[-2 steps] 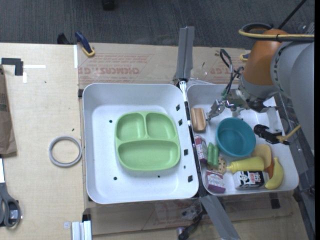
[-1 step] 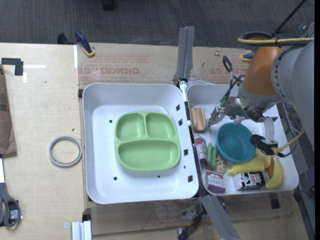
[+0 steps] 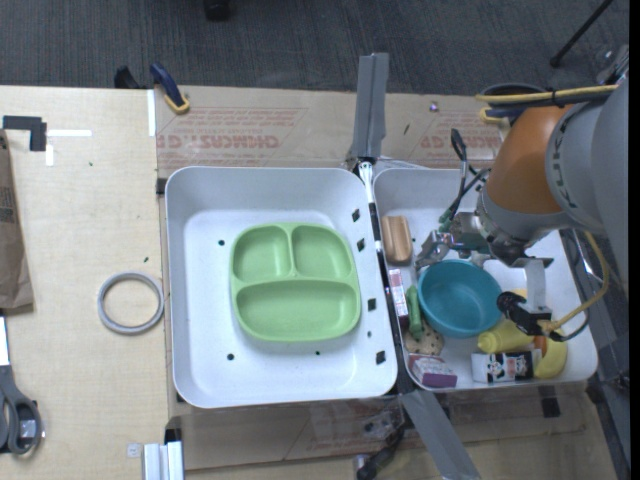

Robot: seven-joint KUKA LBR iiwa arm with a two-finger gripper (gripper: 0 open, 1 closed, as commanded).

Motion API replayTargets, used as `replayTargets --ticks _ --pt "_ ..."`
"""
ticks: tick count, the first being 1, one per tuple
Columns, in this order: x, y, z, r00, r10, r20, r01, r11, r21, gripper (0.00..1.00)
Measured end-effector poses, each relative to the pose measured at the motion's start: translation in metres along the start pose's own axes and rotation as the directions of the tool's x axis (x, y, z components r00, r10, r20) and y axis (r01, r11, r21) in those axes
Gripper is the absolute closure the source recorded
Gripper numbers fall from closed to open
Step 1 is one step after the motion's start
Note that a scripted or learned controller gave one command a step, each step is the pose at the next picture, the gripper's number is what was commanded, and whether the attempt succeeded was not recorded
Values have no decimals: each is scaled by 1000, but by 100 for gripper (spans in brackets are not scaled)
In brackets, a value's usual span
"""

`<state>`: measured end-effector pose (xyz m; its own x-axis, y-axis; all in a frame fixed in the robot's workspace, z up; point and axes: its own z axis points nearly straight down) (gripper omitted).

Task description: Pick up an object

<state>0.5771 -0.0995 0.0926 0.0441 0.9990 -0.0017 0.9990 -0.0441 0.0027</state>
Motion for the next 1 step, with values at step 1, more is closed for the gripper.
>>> replayTargets --ticks 1 --pt "-8 -37 1 999 -51 -2 51 999 1 0"
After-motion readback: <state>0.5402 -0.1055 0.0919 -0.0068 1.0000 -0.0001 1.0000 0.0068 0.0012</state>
